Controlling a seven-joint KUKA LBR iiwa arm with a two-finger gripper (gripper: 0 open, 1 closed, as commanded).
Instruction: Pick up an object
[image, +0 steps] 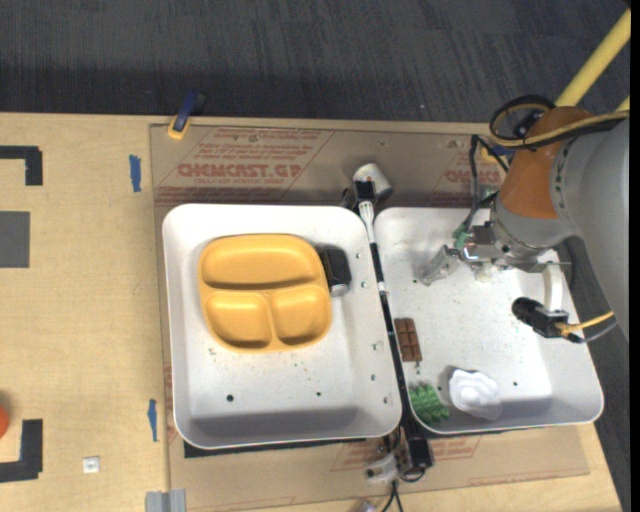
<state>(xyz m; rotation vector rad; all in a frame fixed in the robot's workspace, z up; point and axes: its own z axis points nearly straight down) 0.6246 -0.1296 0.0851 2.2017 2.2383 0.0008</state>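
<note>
The tan bench (80, 300) carries the two white bins, and I am placing everything by the gripper (438, 266), which hangs low over the upper part of the right bin (520, 345) on the end of the grey arm (565, 190). From this slanted view I cannot tell whether the gripper is open or closed, and I see nothing held in it.

The nearest candidate, to my eye, is the brown bar (407, 340). It lies below the gripper in the view and slightly to the left of it, apart from it, tight against the bins' shared wall. Its long axis runs up and down the view, parallel to that wall. I judge the pick turns on this: the closing direction should cross the bar's narrow width, and the wall leaves little room on that side.

Further below the gripper, near the bin's lower edge, sit a green lump (428, 403) and a white crumpled thing (473, 392), just beside each other. Well to the gripper's left, in the left bin (178, 340), lie a yellow divided tray (265, 290) and a small black thing (335, 268) at its right edge.
</note>
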